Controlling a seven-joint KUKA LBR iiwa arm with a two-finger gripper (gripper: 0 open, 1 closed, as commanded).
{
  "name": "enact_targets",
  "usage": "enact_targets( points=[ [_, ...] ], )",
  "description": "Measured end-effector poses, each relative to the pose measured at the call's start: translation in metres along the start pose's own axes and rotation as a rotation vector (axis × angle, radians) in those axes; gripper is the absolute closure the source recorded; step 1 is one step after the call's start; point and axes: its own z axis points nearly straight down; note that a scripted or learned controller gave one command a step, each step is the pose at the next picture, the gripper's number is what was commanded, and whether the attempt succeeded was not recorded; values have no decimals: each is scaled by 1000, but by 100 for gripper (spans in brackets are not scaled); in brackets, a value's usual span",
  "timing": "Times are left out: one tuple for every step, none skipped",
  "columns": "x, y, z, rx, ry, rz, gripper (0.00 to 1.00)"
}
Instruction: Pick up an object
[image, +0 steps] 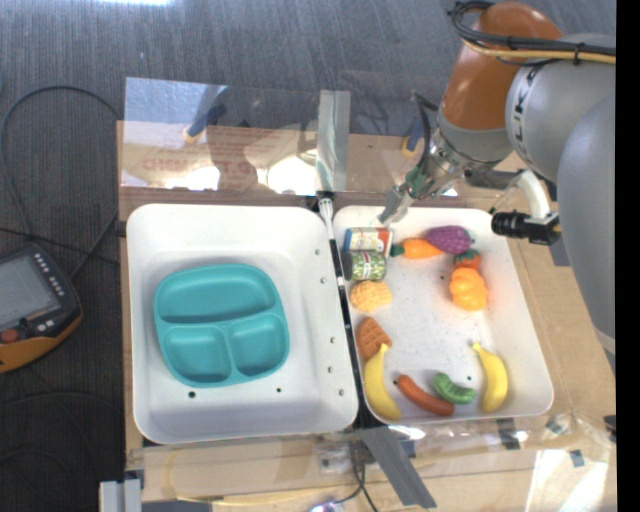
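The right bin (520, 300) holds several toy foods. A small white-and-red box (367, 240) and a green can (367, 266) lie by its left wall, with a corn cob (371, 295) below them. A carrot (420, 249), a purple bunch (448, 239) and an orange pepper (468, 288) lie toward the back right. A brown bread piece (372, 335), two bananas (378, 385) (491, 377), a red sausage (425, 395) and a green piece (453, 388) sit at the front. My gripper (392, 208) hangs over the bin's back rim, just above and right of the box, with nothing seen in it.
The left bin (150, 400) carries a teal divided plate (220, 322). A clear upright divider (333, 140) stands behind the seam between the bins. The arm's orange band (490, 80) and grey links hang over the back right corner. A handheld controller (30, 300) lies at far left.
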Motion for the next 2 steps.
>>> enact_targets(
  points=[
    [-51, -33, 81, 0, 1, -183, 100],
    [7, -14, -10, -8, -3, -179, 100]
  ],
)
